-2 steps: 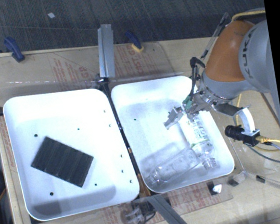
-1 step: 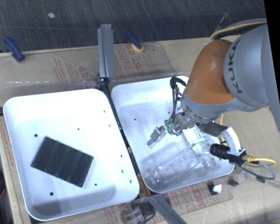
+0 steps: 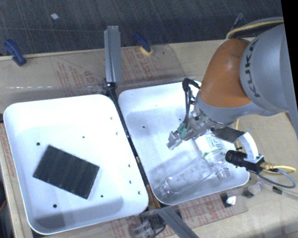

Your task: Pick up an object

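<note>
Hovering in the right bin [image 3: 136, 109]: gripper [image 3: 175, 138], jaw state impossible to tell. Lying just below it, against that bin's near wall: clear plastic bottle [image 3: 189, 175]. Resting in the neighbouring bin: dark panel [image 3: 66, 172].

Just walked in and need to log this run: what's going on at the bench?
The grey arm's gripper hangs low in the right bin, just above a clear plastic bottle lying on that bin's floor. Nothing shows between its fingers. A dark flat rectangular pad lies untouched in the left bin.
</note>
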Tool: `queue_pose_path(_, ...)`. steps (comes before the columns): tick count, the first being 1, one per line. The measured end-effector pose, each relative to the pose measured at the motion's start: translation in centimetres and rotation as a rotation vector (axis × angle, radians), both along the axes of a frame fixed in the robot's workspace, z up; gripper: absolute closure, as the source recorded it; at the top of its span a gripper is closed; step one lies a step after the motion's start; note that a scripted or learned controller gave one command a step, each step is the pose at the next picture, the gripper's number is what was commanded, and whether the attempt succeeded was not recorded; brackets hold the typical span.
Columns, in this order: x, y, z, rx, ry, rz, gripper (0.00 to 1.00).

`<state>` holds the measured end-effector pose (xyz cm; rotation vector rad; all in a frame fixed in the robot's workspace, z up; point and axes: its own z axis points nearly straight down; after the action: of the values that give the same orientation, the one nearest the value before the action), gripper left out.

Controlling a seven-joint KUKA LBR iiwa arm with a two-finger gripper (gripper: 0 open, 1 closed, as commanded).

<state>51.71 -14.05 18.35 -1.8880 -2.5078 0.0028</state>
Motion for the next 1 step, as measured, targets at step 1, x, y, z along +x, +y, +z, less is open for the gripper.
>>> queue_pose_path(1,0.00,0.00,0.00,0.000,0.000,0.000,0.00)
